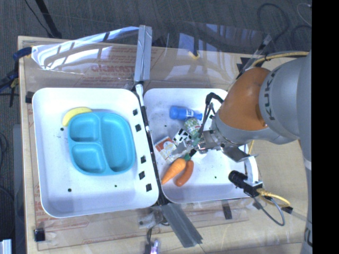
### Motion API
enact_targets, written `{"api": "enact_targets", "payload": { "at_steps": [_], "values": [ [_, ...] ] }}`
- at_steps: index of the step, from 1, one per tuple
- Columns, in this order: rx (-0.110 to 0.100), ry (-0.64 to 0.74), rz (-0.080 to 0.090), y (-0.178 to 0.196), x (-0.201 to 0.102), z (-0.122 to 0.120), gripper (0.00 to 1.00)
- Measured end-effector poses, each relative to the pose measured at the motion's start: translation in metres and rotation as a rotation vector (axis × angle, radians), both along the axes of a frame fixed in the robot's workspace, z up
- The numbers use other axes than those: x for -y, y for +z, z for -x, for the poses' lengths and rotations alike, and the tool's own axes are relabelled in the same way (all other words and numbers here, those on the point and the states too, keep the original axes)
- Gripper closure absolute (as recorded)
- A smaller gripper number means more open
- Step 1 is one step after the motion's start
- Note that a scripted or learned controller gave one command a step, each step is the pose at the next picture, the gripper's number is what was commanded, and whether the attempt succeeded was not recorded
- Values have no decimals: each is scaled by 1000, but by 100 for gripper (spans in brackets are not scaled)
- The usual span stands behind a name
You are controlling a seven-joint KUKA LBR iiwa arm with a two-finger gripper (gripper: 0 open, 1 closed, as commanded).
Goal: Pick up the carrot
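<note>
- The table [69,224] carries two white bins; the left bin [47,189] holds a blue divided tray [101,143] with a yellow object [74,114] tucked behind it.
- The arm [265,107] reaches into the right bin [212,194] from the right.
- The gripper [197,144] sits low, just above the carrot's leafy end; whether it is apart or together cannot be told, as the wrist hides it.
- The carrot [178,172] lies in the right bin near its left wall, apparently two orange roots side by side.
- Small clutter, a blue bottle [183,112] and wrappers [167,144], lies close by.
- Risk: a grasp at the greens could slip, or catch a wrapper instead.
</note>
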State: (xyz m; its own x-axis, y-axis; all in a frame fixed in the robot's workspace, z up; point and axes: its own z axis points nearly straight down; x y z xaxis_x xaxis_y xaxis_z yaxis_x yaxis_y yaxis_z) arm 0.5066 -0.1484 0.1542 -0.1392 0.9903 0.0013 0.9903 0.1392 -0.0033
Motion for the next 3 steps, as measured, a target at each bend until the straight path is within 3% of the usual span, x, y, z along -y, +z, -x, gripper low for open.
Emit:
{"api": "enact_targets", "payload": {
  "at_steps": [1,2,3],
  "values": [
    [5,233,0,-62,-13,29,0],
    [6,239,1,-53,-13,27,100],
    [5,395,1,72,-82,-18,100]
  ]
}}
